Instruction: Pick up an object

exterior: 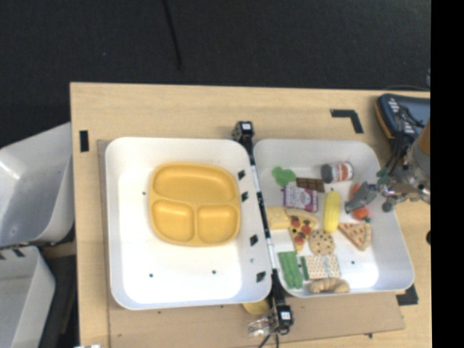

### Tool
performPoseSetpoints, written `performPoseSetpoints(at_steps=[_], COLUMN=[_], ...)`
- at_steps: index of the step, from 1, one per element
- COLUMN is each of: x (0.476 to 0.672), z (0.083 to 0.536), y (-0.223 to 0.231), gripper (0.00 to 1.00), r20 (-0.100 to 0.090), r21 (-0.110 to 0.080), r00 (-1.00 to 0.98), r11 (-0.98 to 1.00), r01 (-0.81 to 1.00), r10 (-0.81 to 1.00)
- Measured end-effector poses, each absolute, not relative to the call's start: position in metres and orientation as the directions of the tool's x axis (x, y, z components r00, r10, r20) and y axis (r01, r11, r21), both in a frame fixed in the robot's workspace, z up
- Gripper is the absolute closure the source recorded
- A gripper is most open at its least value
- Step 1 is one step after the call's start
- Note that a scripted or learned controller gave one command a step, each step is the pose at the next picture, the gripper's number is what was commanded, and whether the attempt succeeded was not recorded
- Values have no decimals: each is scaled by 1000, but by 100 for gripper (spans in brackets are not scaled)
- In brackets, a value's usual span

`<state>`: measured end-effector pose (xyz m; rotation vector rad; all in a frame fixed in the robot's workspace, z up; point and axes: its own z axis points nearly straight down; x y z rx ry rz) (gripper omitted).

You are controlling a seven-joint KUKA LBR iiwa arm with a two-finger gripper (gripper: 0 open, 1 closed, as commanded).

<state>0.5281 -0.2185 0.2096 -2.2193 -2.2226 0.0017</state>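
Closest to me, along the front edge of the right bin (388, 270), lies a row of small toy foods: a pale peanut-shaped piece (327, 286) at about six o'clock in that bin, a cracker (322, 266) just above it and a green bar (289, 268) at seven. Moving inward there is a round cookie (320, 242), a pizza slice (355, 233) at four o'clock of the pile, and a yellow corn cob (331, 210) standing lengthwise near the centre. Farther back sit a purple packet (299, 196), a green leaf (283, 174) at eleven o'clock, and a small can (337, 172) at twelve. The left bin (130, 267) carries a yellow divided plate (194, 202) — nothing else on it. The gripper (370, 196) hangs low at three o'clock of the right bin, just beside a small orange piece (358, 192); the tool is a dark blur from here, so whether it is spread or closed I cannot tell, and I see nothing clearly caught in it. To my eye the pick is not yet made — every object lies in the bin, and the grasp and lift remain.
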Motion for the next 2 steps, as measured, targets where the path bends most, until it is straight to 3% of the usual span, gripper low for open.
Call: performPoseSetpoints(at_steps=[1,2], x=[487,495], z=[170,99], y=[-167,-105], gripper=[0,0], r20=[3,-6], r21=[-8,4], r00=[-5,-3], r11=[5,3], r01=[1000,1000], r10=[1000,1000])
